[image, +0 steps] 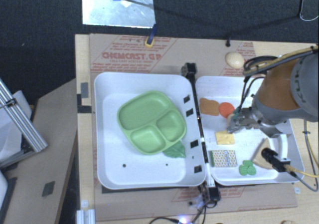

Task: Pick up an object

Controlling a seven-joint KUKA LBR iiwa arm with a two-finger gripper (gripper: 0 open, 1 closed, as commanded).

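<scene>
Two bins sat side by side on the bench (124, 51). In the left bin (107, 118) a divided plate (152, 122) lay near the middle, with a leafy piece (175, 151) touching its near right edge. The right bin (219, 84) held more — a flat oval piece (209, 107) and a round one (226, 109) toward the far edge, a block (225, 138) mid-bin, a packet (224, 158) and a cluster (246, 169) along the near edge. An egg (234, 59) rested on the bench behind the right bin.

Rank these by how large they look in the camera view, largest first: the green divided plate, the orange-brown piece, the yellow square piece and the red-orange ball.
1. Green divided plate, by far the largest.
2. Orange-brown piece.
3. Yellow square piece.
4. Red-orange ball, partly hidden by the arm, so its place against the yellow piece is unsure.
</scene>
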